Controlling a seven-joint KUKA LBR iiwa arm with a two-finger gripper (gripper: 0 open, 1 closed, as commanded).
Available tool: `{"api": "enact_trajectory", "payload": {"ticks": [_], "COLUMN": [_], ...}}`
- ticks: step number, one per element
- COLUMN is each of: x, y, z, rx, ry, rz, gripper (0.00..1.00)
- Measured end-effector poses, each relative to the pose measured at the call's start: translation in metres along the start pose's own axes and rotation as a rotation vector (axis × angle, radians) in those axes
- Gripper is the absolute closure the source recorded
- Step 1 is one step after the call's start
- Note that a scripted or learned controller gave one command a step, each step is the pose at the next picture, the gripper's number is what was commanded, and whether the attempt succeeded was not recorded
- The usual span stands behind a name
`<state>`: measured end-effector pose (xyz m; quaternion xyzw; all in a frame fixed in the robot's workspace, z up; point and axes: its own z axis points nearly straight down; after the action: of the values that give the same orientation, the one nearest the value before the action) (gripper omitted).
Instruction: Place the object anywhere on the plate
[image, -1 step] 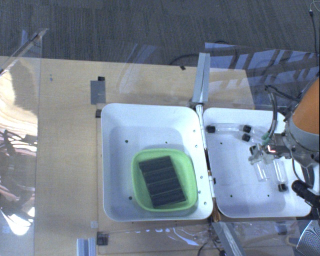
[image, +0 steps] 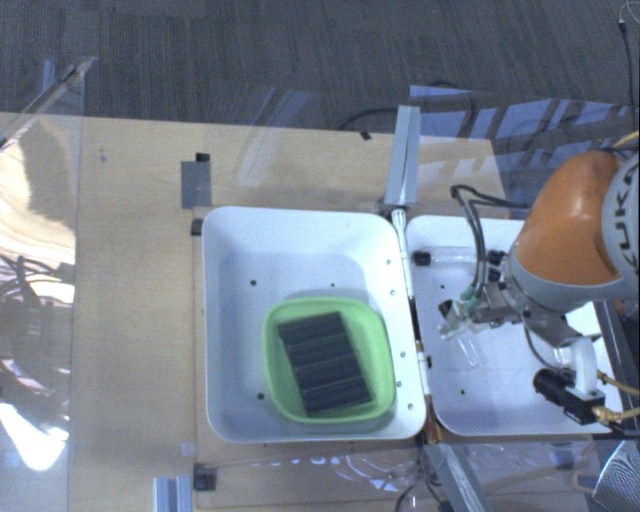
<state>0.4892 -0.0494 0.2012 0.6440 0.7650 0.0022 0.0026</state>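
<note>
While in the right bin (image: 500, 400), gripper (image: 462, 318) (grip state indiscernible), green plate (image: 375, 345) left.

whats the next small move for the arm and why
Probably check the grip before carrying anything left. The hand is low over the right bin, and whether it holds anything is too small to tell. The green plate sits in the left bin with a dark ridged block already on it.
</note>
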Motion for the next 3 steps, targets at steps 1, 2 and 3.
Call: {"api": "enact_trajectory", "payload": {"ticks": [1, 2, 3], "x": [0.070, 0.157, 0.157], "y": [0.022, 0.065, 0.065], "z": [0.017, 0.037, 0.037], "rx": [0.003, 0.002, 0.002], "ry": [0.001, 0.002, 0.002], "rz": [-0.061, -0.156, -0.155], "gripper": [1.00, 1.00, 0.00]}}
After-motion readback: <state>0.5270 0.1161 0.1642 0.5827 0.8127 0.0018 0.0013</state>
